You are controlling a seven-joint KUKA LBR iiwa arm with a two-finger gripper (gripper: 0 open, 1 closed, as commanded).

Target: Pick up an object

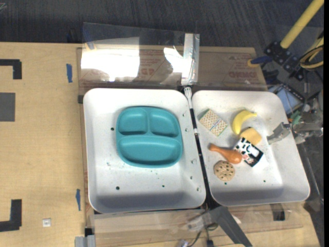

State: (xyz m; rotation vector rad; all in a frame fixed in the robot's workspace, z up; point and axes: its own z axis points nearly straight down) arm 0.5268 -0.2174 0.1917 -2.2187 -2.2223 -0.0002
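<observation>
The right bin (267, 187) holds several toy foods. A checkered cracker (213, 122) lies at the upper left, with a yellow banana (242, 119) to its right. Below the banana sits a yellow-orange block (251, 136), touching a black-and-white item (249, 152). An orange drumstick (226, 153) lies in the middle and a speckled cookie (224, 171) below it. My gripper (279, 133) hangs by the bin's right wall, just right of the yellow-orange block, and nothing is seen in its grasp.
The left bin (103, 189) carries a teal divided plate (149, 136). A clear plastic sheet (139, 60) stands behind the bins. Cables and a yellow bar (303, 19) crowd the upper right. Flat brown bench (36, 153) lies to the left.
</observation>
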